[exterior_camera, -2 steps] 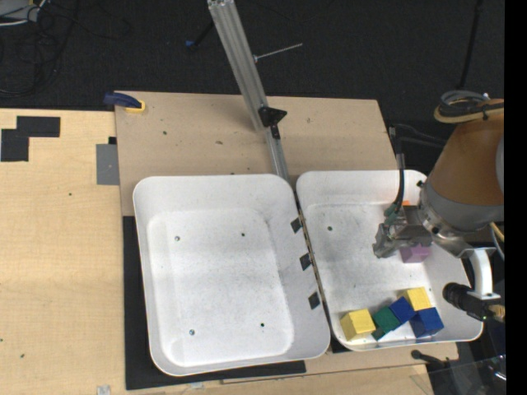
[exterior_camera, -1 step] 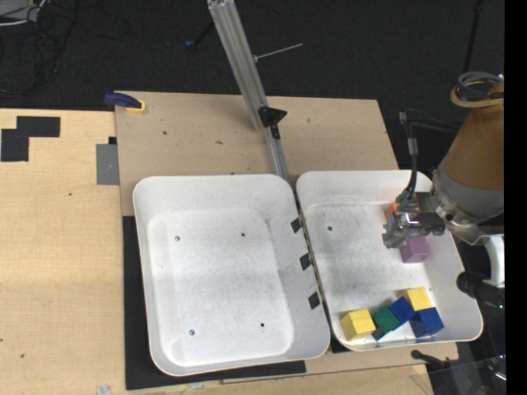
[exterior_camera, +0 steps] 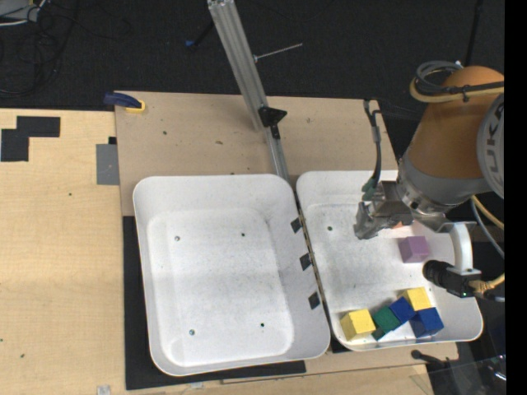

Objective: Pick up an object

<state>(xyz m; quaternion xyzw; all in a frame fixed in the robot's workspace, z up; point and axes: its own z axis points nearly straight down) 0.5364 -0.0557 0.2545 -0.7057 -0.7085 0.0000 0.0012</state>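
1. Nearest the camera, a cluster of blocks sits in the right bin (exterior_camera: pixel 346 196) at its front edge, toward the front right corner: a yellow block (exterior_camera: pixel 357 322), a green block (exterior_camera: pixel 384 321) touching it, a blue block (exterior_camera: pixel 403 309), a second yellow block (exterior_camera: pixel 418 297) and a second blue block (exterior_camera: pixel 426 322).
2. Farther back, near that bin's right edge, a pale purple block (exterior_camera: pixel 414 248) lies apart from the cluster.
3. White letters, seemingly "UK", show on the arm (exterior_camera: pixel 449 155) at its right side, cut off by the frame edge; no other writing can be read.
4. Reaching in from the right, the arm bends down over the right bin, its orange band above the grey wrist.
5. Its gripper (exterior_camera: pixel 368 222) hangs over the middle of the right bin, just left of the purple block; whether the tool is open or closed cannot be told, and nothing is visibly held.
6. Beside it, the left bin (exterior_camera: pixel 165 196) lies on the bench (exterior_camera: pixel 189 138).
7. A slanted metal rail (exterior_camera: pixel 243 64) rises from the bench behind the bins.
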